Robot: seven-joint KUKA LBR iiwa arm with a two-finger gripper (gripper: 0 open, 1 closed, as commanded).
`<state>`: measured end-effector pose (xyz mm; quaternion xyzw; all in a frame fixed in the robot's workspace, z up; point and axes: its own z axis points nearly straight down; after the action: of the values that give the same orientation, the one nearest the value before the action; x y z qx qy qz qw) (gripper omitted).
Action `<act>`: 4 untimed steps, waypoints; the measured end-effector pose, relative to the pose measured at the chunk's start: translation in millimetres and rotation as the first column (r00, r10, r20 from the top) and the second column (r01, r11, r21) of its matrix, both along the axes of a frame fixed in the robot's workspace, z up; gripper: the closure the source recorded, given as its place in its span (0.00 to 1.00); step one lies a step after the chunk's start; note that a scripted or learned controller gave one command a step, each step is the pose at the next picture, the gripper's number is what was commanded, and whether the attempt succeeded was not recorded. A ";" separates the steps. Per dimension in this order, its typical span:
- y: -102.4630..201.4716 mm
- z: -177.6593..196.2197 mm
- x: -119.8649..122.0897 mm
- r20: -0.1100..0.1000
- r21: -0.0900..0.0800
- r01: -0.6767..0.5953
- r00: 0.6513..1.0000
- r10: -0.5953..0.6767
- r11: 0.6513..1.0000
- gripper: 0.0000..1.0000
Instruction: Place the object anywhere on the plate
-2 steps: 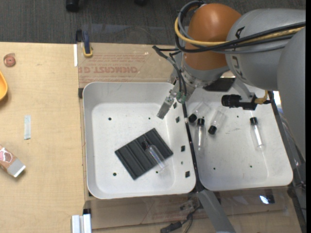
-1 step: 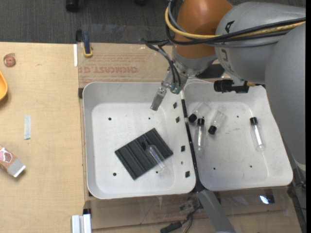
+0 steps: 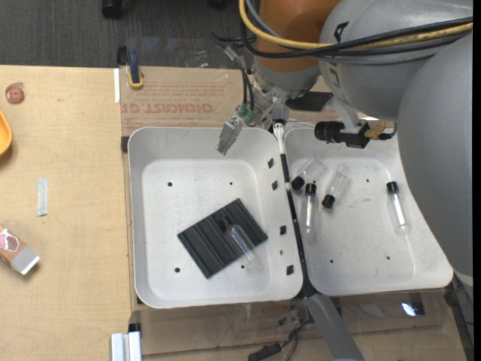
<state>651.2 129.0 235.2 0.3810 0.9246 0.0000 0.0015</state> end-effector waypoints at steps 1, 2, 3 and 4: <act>50.2 9.0 3.5 -0.001 -0.001 0.105 0.994 -0.105 0.994 0.00; 85.8 96.7 -0.8 0.000 -0.001 -0.283 0.959 0.283 0.959 0.00; 96.2 128.0 -16.1 0.001 -0.001 -0.619 0.786 0.619 0.786 0.00; 84.0 139.6 -9.4 0.001 -0.002 -0.900 0.435 0.900 0.435 0.00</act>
<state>641.7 213.0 374.8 -0.1686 0.9857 0.0007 0.0025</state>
